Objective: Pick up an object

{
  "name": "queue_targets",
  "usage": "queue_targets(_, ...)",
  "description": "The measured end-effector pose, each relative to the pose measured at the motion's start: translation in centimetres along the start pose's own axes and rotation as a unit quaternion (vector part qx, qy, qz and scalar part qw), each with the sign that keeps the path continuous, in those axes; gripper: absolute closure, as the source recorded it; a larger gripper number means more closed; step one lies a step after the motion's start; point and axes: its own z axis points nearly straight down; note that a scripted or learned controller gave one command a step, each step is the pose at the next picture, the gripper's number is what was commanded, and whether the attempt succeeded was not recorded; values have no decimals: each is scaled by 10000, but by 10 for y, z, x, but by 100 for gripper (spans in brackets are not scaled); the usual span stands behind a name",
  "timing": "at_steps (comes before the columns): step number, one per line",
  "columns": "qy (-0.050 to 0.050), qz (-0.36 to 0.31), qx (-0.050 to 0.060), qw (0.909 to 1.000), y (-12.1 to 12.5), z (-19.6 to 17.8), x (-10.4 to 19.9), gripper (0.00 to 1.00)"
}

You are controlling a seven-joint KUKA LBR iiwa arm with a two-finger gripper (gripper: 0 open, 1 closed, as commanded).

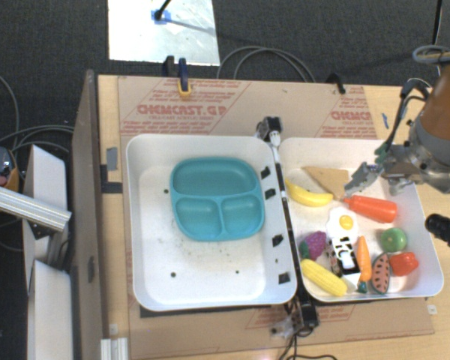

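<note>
The right bin (360, 150) holds several toy foods. A yellow banana (309, 195) lies by the divider, with a tan wedge (327, 178) just behind it. A big orange carrot (371, 208) lies at mid-bin. In front of it are a fried egg (343, 222), purple grapes (314, 244), a corn cob (324, 277), a thin carrot (363, 258), a watermelon slice (381, 273), a green fruit (394, 239) and a red piece (405, 262). My gripper (364, 177) hangs over the bin's back half, just above the big carrot and right of the wedge. Nothing shows in its grasp.
The left bin (154, 223) holds a teal divided plate (216, 199). A row of black clips (276, 216) runs along the ridge between the bins. The arm's orange band (444, 111) and grey wrist (427, 163) stand over the right bin's far right side. Cables trail behind the bench.
</note>
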Motion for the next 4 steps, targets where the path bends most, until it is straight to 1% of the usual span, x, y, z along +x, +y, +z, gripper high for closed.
queue_targets(1,2,11,38,10000,45,110,-19,0)
queue_targets(2,2,28,33,10000,26,183,-51,0)
queue_targets(3,-1,8,-8,10000,29,168,-49,100)
queue_targets(4,-24,30,-20,10000,30,124,-106,100)
